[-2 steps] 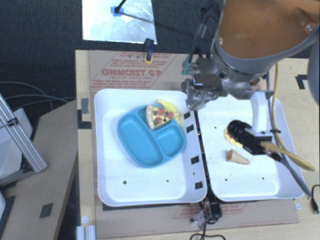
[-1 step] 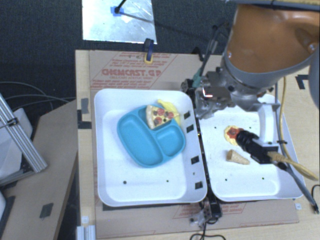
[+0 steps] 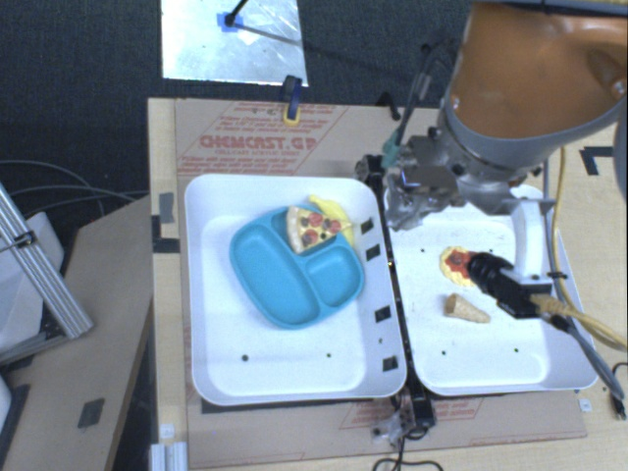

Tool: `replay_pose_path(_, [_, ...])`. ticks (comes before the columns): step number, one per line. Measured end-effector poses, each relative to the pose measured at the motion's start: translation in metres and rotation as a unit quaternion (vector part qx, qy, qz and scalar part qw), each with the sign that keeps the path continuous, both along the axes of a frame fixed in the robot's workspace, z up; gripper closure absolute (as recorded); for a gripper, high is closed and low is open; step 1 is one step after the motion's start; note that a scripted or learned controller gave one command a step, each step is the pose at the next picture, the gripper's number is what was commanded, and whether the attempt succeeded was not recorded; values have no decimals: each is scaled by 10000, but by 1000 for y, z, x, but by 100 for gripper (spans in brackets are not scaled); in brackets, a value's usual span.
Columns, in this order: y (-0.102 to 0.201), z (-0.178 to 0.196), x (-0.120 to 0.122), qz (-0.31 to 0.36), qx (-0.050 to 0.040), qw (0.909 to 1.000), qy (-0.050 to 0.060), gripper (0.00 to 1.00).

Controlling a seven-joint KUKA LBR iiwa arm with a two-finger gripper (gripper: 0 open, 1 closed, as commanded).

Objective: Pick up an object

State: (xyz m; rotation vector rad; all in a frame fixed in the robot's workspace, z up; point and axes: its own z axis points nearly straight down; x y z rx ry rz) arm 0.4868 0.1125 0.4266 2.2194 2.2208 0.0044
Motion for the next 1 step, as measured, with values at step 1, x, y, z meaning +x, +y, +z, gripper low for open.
replay_pose_path(1, [77, 26, 11, 46, 17, 10000, -8, 100])
